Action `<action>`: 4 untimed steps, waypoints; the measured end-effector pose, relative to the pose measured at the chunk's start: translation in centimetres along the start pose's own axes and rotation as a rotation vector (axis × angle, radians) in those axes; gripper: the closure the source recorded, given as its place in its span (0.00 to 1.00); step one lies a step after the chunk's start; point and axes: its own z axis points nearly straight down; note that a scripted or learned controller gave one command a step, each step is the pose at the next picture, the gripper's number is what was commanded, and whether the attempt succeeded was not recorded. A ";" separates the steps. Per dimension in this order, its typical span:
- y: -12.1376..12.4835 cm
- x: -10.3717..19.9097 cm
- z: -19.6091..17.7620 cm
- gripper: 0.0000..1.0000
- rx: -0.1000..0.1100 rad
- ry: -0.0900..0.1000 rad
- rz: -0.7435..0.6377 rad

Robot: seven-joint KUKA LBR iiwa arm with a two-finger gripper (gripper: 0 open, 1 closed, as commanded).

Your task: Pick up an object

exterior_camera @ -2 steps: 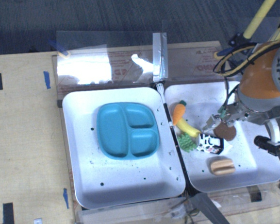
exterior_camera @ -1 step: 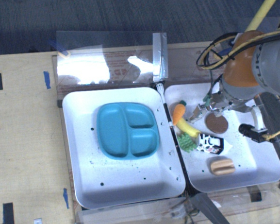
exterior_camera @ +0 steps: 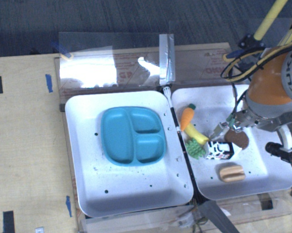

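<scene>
Gripper hovers just beside the banana — finger state, can't tell; light, stiff, slick — grab it mid-body.

A: What does the arm look like?
B: Grey and rounded, with a broad orange band above the wrist.
A: Any cabling?
B: Yellow and black cables loop beside it.

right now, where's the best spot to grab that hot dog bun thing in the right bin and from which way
Probably across the middle of the hot dog bun, coming straight down. It lies flat on the right bin's floor with its long axis running left to right in the view, so fingers closing across its short width should fit. It sits apart from the carrot and the other toys, leaving room around it.
</scene>
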 end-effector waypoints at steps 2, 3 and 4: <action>3.2 -0.3 0.6 1.00 0.010 0.004 0.124; 3.2 -0.2 0.7 0.00 0.012 0.005 0.124; -5.0 4.6 0.4 0.00 0.013 0.009 0.033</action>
